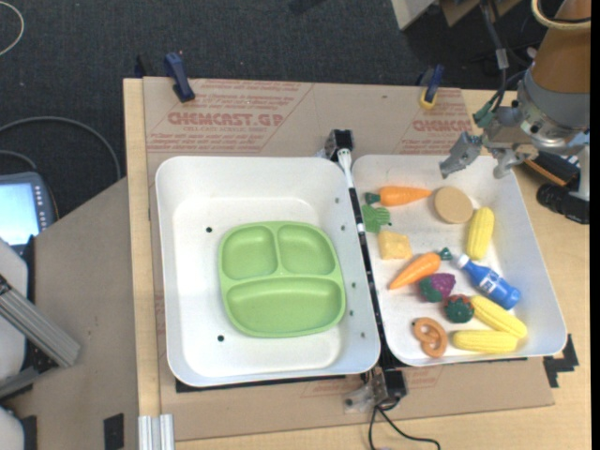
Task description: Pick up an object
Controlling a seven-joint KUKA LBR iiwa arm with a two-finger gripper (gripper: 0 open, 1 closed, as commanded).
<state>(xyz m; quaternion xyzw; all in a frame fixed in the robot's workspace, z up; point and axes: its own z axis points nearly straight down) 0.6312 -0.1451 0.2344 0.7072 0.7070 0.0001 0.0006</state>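
Nearest us, along the front edge of the right-hand shallow white plastic bin (547, 293), we see a yellow plastic corn cob (484, 341) lying flat, with a brown pretzel-shaped toy (429, 336) just to its left. Further back in that bin sit a blue toy bottle (489, 283), two orange plastic carrots, a second upright-lying corn cob (479, 232) and a round tan disc like a biscuit (453, 204).

We find the two-finger grey gripper (484, 157) at the bin's far right corner, hanging over its back rim. Its two fingers are spread wide with nothing between them.

We judge the tan disc the closest candidate: it lies just in front of the gripper and a little to its left as we look, near but not touching. The far carrot (401, 195) lies further left, its long axis running across the bin, roughly parallel to the back rim.

The grey arm with its orange band (563, 62) comes in from the upper right, wrist pointing downward. The left bin (178, 279) holds a green divided plastic tray (279, 279), well apart from the gripper.
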